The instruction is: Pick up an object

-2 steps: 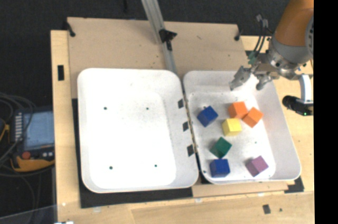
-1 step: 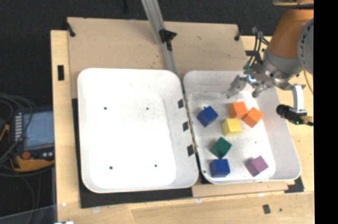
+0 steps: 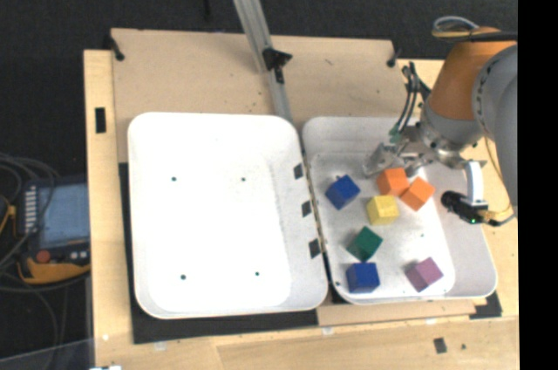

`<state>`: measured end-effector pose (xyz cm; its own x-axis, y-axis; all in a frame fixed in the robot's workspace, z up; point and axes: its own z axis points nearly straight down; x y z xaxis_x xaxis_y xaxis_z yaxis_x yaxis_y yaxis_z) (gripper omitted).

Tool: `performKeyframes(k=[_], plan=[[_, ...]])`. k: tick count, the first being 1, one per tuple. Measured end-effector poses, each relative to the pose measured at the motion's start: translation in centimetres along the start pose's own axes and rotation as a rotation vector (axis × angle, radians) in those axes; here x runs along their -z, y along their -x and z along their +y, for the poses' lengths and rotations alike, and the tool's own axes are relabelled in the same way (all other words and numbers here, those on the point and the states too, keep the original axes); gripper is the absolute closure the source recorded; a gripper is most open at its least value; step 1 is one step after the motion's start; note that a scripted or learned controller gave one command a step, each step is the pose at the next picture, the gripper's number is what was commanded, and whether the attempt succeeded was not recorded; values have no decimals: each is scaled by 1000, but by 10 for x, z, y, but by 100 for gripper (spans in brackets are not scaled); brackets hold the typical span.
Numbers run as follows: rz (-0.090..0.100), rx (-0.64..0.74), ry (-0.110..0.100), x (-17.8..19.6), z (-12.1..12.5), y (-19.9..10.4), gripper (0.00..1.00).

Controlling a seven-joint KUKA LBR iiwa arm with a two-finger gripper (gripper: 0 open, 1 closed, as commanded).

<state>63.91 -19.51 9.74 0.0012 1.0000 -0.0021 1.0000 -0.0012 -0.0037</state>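
- Left bin [image 3: 214, 211]: nothing in it to pick; it plays no part in this step.
- Right bin [image 3: 471, 272]: holds seven small cubes. From the left: a blue cube [image 3: 343, 191], a second blue cube [image 3: 363, 276] at the near edge, a green cube [image 3: 364, 243], a yellow cube [image 3: 382, 208], two orange cubes [image 3: 394, 181] [image 3: 417, 193] touching corner to corner, and a purple cube [image 3: 424, 273].
- Gripper [image 3: 397, 157]: low over the far part of the right bin, just beside the nearer-left orange cube. Whether it is spread or pressed together cannot be told at this slant; no cube is seen pinched.
- Judgement: that orange cube is the likely target.
- Advice: centre over one cube only, since its orange neighbour and the yellow cube crowd it; straddle two free flat faces, descend fully, then close.
- Risk: a corner pinch may spin the cube out.
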Motion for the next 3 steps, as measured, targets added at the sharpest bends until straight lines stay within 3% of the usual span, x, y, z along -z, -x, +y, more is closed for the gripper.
performKeyframes(k=[1, 3], plan=[[-1, -1, 9, 16, 3, 1, 100], [-1, 2, 12, 115, 7, 7, 100]])
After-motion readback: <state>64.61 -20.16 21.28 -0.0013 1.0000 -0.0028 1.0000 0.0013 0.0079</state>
